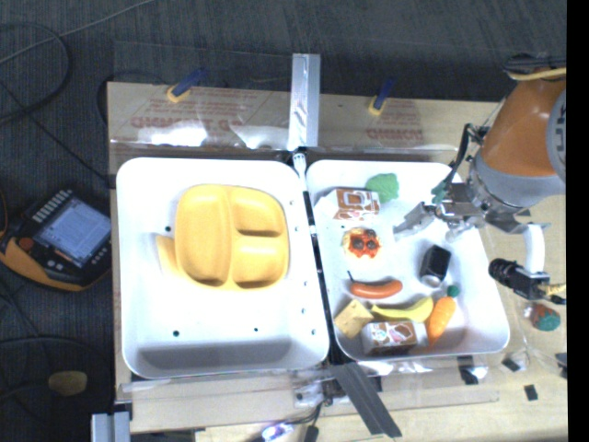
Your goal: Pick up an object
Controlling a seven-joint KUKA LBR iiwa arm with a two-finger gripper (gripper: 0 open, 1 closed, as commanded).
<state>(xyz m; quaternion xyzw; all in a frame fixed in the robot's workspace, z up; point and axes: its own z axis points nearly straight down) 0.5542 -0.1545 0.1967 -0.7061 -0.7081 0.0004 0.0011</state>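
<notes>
**Entry: gripper over right bin, nothing lifted yet**

The gripper [440,217] hangs above the upper right part of the right bin [497,325]. Its jaws look spread: one finger [411,220] reaches out to the left and the other sits close under the wrist, with bare bin floor between them. Nothing is held.

Nearest candidate is a small black block [434,263], lying just below the gripper on the bin floor. Further out: a green toy [384,186] in the top corner, a printed packet [355,203] beside it, an orange-red toy [362,241], a sausage [375,289], a banana [402,309], a carrot [441,318], and a small carton [390,335] along the lower wall.

Progress, as I judge it: approach only. Descent, closing and lifting all remain. Which object is targeted I cannot tell.

Arm pose: the orange band [520,132] and grey wrist enter from the right, bent down over the bin's right wall.

The left bin [138,339] carries a yellow divided tray [230,235].
</notes>
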